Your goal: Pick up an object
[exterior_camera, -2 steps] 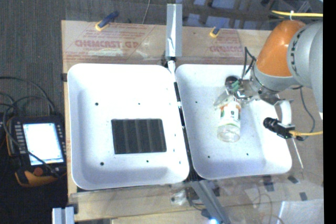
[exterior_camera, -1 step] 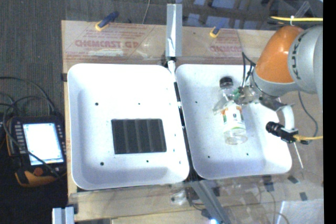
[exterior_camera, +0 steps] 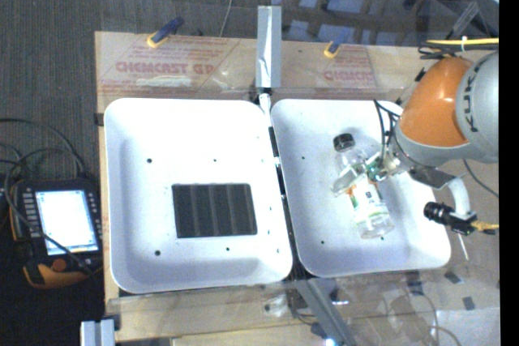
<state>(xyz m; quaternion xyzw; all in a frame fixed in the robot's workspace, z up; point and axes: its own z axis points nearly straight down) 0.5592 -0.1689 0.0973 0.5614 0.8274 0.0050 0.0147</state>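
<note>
A clear plastic bottle (exterior_camera: 369, 211) with a black cap (exterior_camera: 344, 142) lies on its side in the right bin (exterior_camera: 312, 235), running from the cap at the back down toward the front. My gripper (exterior_camera: 371, 171) reaches in from the right and sits directly over the bottle's upper half. The wrist with the orange band (exterior_camera: 436, 113) hangs above the bin's right rim. A dark ribbed rectangular slab (exterior_camera: 213, 209) lies flat in the middle of the left bin (exterior_camera: 138, 134).
A black cylindrical part (exterior_camera: 442, 213) on the arm's side sticks out over the right bin's right wall. A handheld pendant with a lit screen (exterior_camera: 61, 221) lies left of the bench. A metal post (exterior_camera: 268, 44) stands behind the seam between the bins.
</note>
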